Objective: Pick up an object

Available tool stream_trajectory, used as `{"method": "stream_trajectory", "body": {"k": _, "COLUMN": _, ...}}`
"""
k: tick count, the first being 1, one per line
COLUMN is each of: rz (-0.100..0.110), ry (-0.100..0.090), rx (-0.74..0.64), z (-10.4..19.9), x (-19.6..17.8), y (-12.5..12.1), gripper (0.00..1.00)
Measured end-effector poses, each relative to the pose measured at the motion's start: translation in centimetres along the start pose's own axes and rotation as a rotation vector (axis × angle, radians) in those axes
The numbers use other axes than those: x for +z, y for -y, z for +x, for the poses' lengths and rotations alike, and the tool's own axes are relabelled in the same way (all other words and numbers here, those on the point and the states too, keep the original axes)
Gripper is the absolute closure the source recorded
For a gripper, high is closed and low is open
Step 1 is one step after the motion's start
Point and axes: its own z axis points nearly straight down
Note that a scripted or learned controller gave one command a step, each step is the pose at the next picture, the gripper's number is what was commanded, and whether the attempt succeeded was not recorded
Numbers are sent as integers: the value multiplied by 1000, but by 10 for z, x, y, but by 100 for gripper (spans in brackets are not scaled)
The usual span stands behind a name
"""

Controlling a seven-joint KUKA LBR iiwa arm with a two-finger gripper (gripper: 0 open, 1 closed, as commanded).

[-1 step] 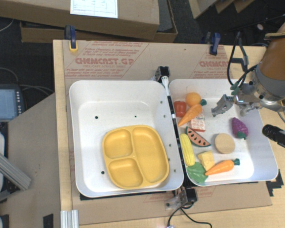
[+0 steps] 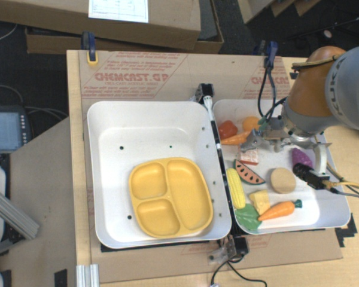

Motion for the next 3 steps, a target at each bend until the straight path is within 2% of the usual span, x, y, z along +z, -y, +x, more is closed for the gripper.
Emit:
{"method": "stream_trajectory", "body": {"k": 1, "rz": 40, "ry": 4, "rx": -6, "z": -5, "x": 12, "y": -67, "gripper": 0}}
{"method": "stream_trajectory", "body": {"k": 2, "rz": 31, "ry": -2, "rx": 0, "z": -1, "x": 7, "y": -66, "gripper": 100}}
{"method": "stream_trajectory", "body": {"k": 3, "rz": 1, "ry": -6, "rx": -9, "z": 92, "x": -92, "y": -15, "gripper": 100}}
